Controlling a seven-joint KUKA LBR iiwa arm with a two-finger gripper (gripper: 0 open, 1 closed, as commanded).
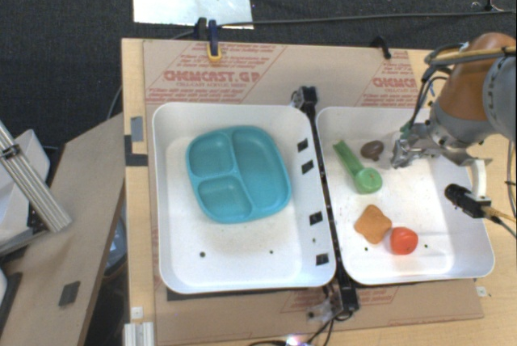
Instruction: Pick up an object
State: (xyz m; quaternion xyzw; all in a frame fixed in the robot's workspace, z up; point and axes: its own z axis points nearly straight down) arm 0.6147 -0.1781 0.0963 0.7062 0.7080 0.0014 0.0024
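Objects for picking all lie in the right bin, while the left bin on the same surface carries a teal divided tray. From where I stand the arm reaches in from the right, and its gripper hangs low over the upper part of the right bin, just beside a small brown piece. Whether the jaws are apart or together I cannot tell (too small and blurred). Below lie a green scoop-like thing, an orange lump and a red ball, those last two touching. I'd judge this the approach step: next comes settling squarely over the brown piece, descending, and closing.
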